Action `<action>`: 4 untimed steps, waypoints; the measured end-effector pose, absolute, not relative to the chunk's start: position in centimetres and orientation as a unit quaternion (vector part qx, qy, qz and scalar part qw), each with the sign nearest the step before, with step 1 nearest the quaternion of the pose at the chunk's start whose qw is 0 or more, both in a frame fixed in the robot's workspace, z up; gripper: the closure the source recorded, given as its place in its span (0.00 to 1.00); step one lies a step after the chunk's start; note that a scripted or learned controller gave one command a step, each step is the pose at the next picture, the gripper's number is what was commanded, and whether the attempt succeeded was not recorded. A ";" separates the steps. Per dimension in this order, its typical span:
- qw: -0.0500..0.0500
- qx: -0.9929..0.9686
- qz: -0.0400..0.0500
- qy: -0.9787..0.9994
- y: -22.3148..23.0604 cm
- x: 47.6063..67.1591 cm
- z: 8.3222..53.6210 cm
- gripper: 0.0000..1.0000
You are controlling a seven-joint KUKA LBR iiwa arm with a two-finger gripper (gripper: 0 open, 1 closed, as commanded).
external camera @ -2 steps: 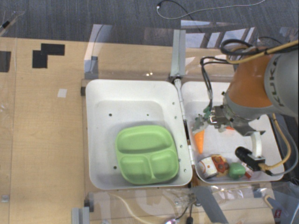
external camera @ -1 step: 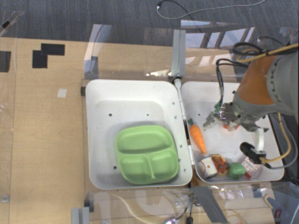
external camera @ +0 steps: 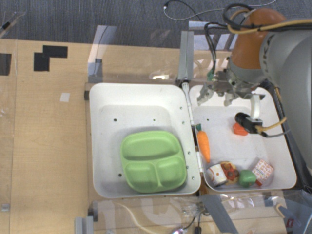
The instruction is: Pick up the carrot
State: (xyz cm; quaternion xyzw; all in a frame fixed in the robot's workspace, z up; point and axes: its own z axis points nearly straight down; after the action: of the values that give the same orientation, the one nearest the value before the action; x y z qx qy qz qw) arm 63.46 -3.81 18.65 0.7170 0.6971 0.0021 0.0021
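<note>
The carrot (external camera: 203, 146), orange with a small green top, lies lengthwise against the left wall of the right bin (external camera: 273, 150). My gripper (external camera: 214, 97) hangs over the far left part of that bin, well behind the carrot and apart from it. Its two grey fingers (external camera: 202, 97) are spread, so it is open with nothing between them. The orange band and grey arm rise behind it at the upper right.
A green divided plate (external camera: 153, 161) lies in the left bin (external camera: 105, 130). In the right bin, a small red-orange item (external camera: 239, 129) sits near the arm's black cable. A small can (external camera: 217, 174), a green toy vegetable (external camera: 247, 178) and a checkered box (external camera: 263, 169) crowd the near edge.
</note>
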 end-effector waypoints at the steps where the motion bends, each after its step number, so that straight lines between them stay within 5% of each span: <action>1: 0.001 0.699 0.001 0.715 -1.6 57.5 18.5 0.00; 2: 0.000 0.726 0.001 0.688 -1.5 52.6 18.4 0.00; 4: 0.000 0.690 0.001 0.724 -1.0 51.4 18.4 0.00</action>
State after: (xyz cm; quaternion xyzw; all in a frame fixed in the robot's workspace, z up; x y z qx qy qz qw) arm 51.39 -1.05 18.39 0.6897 0.7241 0.0006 0.0003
